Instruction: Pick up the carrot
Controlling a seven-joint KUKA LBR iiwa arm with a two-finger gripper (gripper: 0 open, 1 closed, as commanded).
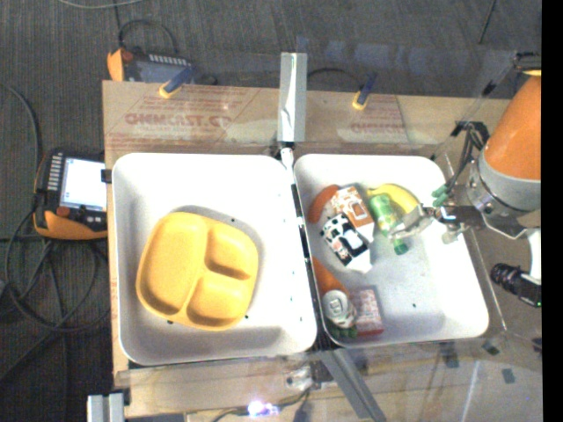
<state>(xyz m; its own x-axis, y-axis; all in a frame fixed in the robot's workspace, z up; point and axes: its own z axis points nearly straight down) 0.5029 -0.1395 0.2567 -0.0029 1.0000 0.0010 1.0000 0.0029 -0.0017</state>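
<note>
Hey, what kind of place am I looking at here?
Probably a robotics lab test bench: two white bins sit on cardboard, cables trail over grey carpet, and a robot arm reaches in.

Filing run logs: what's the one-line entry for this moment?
pincer: over right bin, beside green bottle | carrot: against bin's left wall, not held | yellow tray: left bin

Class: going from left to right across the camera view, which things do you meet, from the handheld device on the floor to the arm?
Handheld device → yellow divided plate → carrot → green bottle → gripper → arm.
</note>
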